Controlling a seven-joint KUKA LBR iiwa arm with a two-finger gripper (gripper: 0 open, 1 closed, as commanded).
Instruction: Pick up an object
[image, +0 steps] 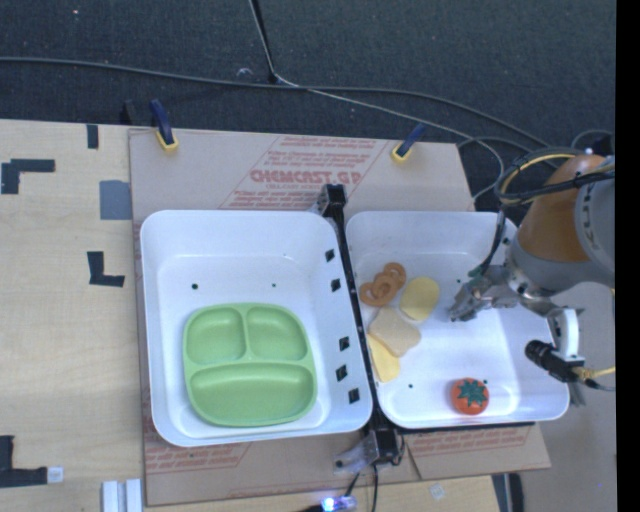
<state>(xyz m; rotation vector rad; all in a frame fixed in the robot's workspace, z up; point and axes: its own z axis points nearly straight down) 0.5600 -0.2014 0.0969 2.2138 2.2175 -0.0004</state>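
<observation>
The right bin (440, 232) holds a brown pretzel (383, 285), a pale yellow round slice (420, 297), a beige bread slice (397, 330), a yellow wedge (382, 358) and a red tomato (469, 396). My gripper (463, 306) hangs low over the bin's middle, just right of the yellow round slice and apart from it. Nothing shows in its grasp. The grey arm with its orange band (555, 225) reaches in from the right.
The left bin (160, 240) holds a green divided plate (248, 362). A black divider (345, 300) runs between the bins. Blue and yellow clamps (163, 128) sit at the cardboard's far edge. Cables (300, 85) cross the dark floor behind.
</observation>
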